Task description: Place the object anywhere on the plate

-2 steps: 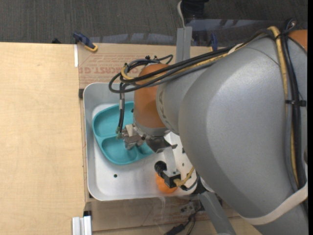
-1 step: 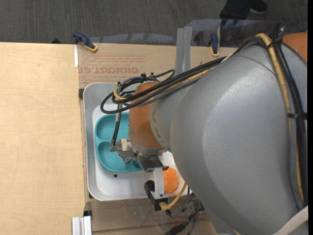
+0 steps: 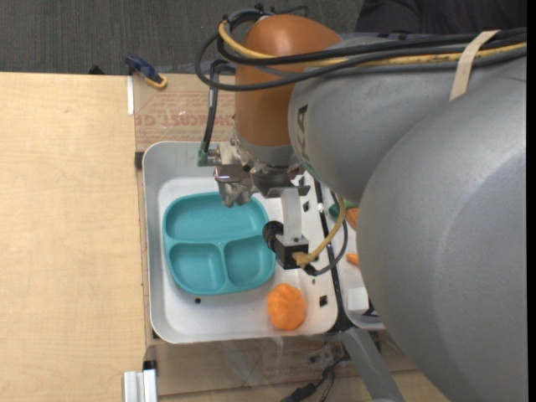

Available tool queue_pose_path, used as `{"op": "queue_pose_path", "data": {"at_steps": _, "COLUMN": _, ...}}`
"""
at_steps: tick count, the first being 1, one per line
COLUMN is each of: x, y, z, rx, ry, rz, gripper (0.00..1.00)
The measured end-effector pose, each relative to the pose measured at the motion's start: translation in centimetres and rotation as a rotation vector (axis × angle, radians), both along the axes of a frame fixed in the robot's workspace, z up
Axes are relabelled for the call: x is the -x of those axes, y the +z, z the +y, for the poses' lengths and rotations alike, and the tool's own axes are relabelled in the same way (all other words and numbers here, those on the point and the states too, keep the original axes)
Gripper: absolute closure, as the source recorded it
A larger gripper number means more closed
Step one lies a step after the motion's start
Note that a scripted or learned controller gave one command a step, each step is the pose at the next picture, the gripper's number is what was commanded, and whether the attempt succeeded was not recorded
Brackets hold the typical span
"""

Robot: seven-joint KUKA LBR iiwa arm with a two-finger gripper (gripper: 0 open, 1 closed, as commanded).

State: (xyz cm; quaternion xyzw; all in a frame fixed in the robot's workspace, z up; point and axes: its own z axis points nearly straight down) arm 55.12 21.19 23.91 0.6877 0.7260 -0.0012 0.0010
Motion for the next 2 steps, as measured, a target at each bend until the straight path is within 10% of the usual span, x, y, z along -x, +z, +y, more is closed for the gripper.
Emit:
{"op": "queue_pose_path", "data": {"at_steps": 1, "x": 3.8, "y": -12.7, "z": 1.2, "rx": -0.006, "ry": -0.113, "rz": -0.005, "gripper": 1.0}}
{"op": "queue_pose_path", "data": {"at_steps": 2, "x": -1.6, "y": -8.7, "z": 1.6, "rx": 0.001, "ry": -0.396, "rz": 0.001, "gripper": 1.0}}
